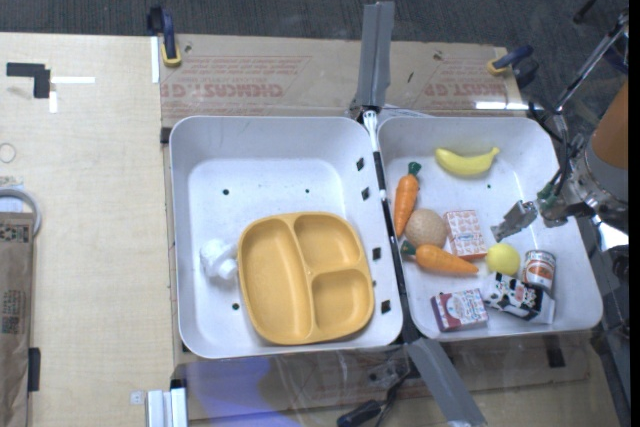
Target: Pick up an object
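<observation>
I see the gripper (520, 218) low over the right bin (560, 160), near its right wall, with the fingers spread apart and nothing between them. The lemon (503, 259) lies just below the fingertips, beside the can (539, 270). The banana (466, 161) sits toward the bin's far edge. Two carrots (404, 200) lie along the left wall, with a brown potato-like lump (426, 228) and a small carton (464, 234) between them and the lemon. A red carton (458, 310) rests at the near edge. In the left bin (195, 215), I see a yellow divided tray (303, 276).
</observation>
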{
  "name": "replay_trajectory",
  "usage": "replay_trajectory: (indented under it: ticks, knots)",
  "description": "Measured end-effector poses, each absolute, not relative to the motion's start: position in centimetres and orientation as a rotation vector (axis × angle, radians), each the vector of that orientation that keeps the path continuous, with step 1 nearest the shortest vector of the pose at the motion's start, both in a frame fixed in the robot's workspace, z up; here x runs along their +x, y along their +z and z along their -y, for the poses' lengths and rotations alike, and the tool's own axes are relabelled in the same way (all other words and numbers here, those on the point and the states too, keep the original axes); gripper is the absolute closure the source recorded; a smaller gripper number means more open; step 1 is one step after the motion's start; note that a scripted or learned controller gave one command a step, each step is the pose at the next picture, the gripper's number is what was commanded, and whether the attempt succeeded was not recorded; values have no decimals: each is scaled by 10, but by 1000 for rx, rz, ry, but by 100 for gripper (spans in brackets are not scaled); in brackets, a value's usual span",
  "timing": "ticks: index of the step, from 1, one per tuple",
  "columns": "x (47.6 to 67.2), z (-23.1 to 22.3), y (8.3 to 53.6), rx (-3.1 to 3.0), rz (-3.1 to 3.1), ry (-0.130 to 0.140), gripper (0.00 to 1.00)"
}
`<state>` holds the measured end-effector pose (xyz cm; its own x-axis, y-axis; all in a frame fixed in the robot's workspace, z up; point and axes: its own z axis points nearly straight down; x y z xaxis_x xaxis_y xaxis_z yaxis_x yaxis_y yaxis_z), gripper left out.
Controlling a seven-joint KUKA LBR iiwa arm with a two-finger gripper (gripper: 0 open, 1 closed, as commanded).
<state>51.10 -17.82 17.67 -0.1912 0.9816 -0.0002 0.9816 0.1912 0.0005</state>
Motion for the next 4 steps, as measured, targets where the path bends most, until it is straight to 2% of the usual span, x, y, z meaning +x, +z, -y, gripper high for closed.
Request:
replay_trajectory:
  ticks: [1,2,3,4]
  knots:
    - [526,169,95,2041,-2384,3,0]
    - [527,168,104,2045,-2383,8,100]
    - [529,145,202,2235,-2208,-3,100]
    - [495,87,190,2241,-2206,-5,100]
